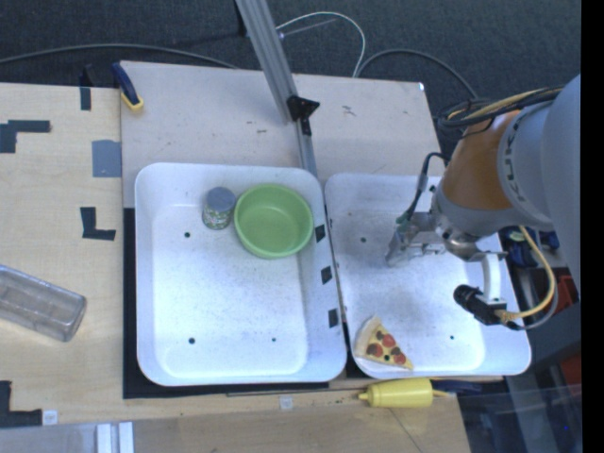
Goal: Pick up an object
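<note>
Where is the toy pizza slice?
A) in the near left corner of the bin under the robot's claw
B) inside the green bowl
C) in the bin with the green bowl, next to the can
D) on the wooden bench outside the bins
A: the pizza slice lies in the near left corner of the right bin, the same bin the claw hangs over, while the green bowl sits in the other bin.

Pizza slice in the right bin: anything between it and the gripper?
Nothing visible. The gripper sits over bare floor in the right bin; the pizza slice lies at that bin's near-left corner, with only open bin floor between them.
</note>
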Tool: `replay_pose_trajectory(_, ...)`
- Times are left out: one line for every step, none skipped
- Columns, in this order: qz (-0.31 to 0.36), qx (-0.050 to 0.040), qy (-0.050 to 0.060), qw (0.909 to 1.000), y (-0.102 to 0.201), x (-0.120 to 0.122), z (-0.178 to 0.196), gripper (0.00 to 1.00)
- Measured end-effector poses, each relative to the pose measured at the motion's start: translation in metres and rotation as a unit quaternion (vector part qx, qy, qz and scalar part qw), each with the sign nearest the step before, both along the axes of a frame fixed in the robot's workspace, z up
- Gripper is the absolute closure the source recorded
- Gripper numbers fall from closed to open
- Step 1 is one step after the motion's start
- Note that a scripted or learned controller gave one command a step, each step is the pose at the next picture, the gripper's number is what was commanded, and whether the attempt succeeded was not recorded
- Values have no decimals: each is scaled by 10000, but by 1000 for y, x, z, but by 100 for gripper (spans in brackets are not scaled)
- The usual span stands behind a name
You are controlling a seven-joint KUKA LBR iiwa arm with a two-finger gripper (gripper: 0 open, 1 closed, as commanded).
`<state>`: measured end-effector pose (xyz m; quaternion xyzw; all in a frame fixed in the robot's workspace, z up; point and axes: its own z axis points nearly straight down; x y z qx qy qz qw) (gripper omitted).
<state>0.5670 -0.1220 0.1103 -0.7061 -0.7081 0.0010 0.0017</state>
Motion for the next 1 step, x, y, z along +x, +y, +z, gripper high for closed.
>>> replay_pose_trajectory(-12,-12,-39,10000,-8,6,57,100)
